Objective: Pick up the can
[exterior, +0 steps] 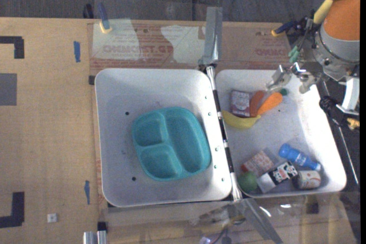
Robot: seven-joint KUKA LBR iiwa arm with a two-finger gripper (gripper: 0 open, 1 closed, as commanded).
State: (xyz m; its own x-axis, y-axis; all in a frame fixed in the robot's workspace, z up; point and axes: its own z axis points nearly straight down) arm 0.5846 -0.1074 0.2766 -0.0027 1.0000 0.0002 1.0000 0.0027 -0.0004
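While the gripper [284, 78] hovers with fingers parted and empty over the right bin's [337, 171] far edge, the can [241, 103] (dark red, by the banana [240, 120]) lies just toward the divider from it — near, slightly lower in view.

arm [343, 26]: cut off at right edge | can [240, 103]: label unreadable, perhaps blurred

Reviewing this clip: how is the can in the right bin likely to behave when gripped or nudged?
The can seems to lie on its side, so a nudge would probably roll it, though the right bin corner and the carton beside it should stop it quickly. Its rounded side may slip in a grasp. It looks rigid and small, so probably light.
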